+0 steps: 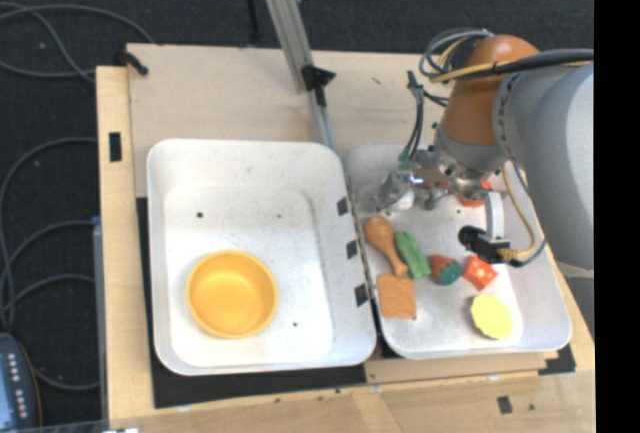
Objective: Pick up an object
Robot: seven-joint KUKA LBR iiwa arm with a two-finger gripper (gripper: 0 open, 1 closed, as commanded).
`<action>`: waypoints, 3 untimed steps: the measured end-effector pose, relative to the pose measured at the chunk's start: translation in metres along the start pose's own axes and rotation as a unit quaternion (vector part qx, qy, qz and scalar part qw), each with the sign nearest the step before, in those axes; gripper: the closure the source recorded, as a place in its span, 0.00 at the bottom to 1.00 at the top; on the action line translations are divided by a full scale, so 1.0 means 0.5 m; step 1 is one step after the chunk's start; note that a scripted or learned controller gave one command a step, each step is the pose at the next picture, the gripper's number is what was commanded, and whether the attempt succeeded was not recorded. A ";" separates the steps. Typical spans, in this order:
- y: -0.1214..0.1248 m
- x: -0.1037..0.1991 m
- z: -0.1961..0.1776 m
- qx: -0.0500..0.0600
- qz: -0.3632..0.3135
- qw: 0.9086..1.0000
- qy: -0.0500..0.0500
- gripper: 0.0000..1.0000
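Lower left of frame: yellow bowl (232, 293) sits upright in the left bin (250, 161). Right bin (545, 316), left to right: orange block (397, 298), wooden drumstick-shaped piece (384, 243) with long axis running upper-left to lower-right, green piece (411, 254) parallel beside it, red piece (480, 272), yellow disc (492, 317). Gripper (415, 189) hangs above the drumstick-shaped piece; finger state cannot be determined.

Hidden and cut-off parts around the right bin

The arm (540, 121) runs off the right edge and covers the right bin's (545, 326) far corner. The gripper (420, 189) is a blurred metallic cluster. The aluminium post (285, 11) is cropped at the top, and the desk (250, 91) at the bottom.
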State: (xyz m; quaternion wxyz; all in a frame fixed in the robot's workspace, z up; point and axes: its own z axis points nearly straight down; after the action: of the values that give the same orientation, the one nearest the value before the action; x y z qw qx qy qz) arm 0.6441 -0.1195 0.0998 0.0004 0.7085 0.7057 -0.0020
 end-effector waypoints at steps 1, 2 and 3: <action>0.003 -0.001 -0.026 -0.003 0.001 1.000 0.000 1.00; -0.001 0.002 -0.115 -0.004 0.001 1.000 0.002 1.00; -0.014 -0.013 -0.212 -0.003 -0.001 1.000 0.001 1.00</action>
State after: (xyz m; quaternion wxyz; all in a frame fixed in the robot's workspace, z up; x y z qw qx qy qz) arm 0.6374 -0.1258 0.2058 0.0017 0.7080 0.7062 0.0007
